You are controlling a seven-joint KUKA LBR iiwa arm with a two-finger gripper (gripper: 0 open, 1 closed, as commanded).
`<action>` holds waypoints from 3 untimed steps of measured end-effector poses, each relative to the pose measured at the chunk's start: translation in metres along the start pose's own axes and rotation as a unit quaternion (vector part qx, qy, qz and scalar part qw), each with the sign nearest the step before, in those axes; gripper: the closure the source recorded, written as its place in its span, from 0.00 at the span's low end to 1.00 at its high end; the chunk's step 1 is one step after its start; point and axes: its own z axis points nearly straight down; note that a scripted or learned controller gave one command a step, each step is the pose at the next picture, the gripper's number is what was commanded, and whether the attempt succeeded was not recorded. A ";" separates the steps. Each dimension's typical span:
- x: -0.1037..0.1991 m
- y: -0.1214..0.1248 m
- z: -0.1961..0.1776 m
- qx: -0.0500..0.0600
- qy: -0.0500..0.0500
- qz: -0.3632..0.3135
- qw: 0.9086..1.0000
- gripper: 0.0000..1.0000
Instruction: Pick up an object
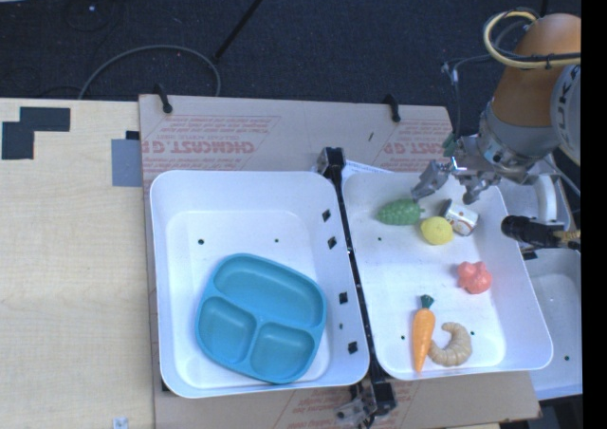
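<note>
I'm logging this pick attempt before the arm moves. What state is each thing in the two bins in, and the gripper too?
gripper: open, above the right bin's far end, holding nothing
green vegetable: lying in the right bin
yellow lemon: resting beside the green vegetable
red piece: lying free
carrot: lying flat, leaf end pointing away
tan curved piece: lying beside the carrot
blue tray: flat in the left bin

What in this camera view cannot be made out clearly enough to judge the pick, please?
- Claw: camera view; small and seen from above, so its grip state is unclear.
- White and brown item beside the yellow lemon: too small to identify, partly under the claw.
- Arm: cut off by the right edge.
- Green vegetable: blurred; exact kind unclear.
</note>
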 end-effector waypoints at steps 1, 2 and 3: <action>0.001 0.003 0.064 0.001 0.000 0.000 1.000 0.00; 0.003 0.001 0.118 0.001 0.000 0.000 1.000 0.00; 0.002 0.003 0.105 -0.001 0.000 0.001 1.000 1.00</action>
